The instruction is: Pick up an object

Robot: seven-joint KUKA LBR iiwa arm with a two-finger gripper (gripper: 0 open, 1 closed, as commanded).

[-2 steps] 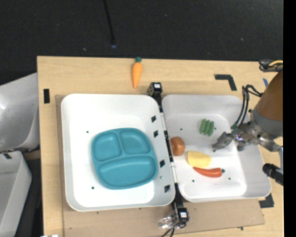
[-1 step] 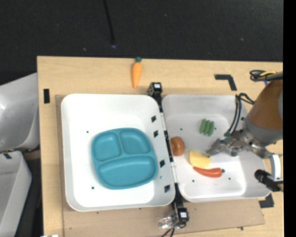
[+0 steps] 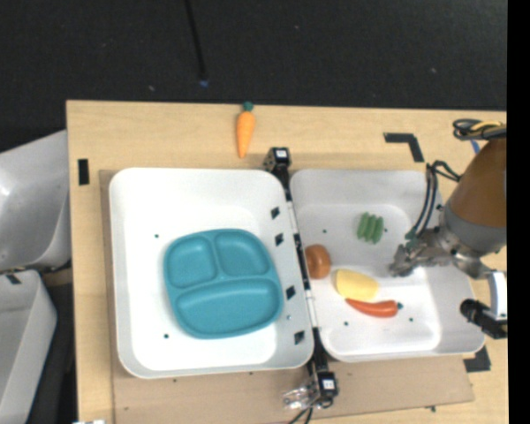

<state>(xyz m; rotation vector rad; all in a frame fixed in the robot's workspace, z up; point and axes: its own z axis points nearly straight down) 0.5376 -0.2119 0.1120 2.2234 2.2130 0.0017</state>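
Well left of the tool (image 3: pixel 406 261): teal three-compartment plate (image 3: pixel 221 281), lying flat in the left white bin (image 3: pixel 128 237). Farther back, also left of the tool: orange toy carrot (image 3: pixel 245 131), resting on the wooden tabletop (image 3: pixel 159 135), just beyond that bin's rim.

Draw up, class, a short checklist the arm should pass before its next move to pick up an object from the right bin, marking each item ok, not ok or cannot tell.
1. Gripper over the right bin: ok.
2. Fingers open: cannot tell.
3. Object already held: not ok, nothing visible between them.
4. Yellow item within the bin, near gripper: ok.
5. Yellow item free of neighbours: not ok, red pepper lies against it.
6. Green item standing apart: ok.
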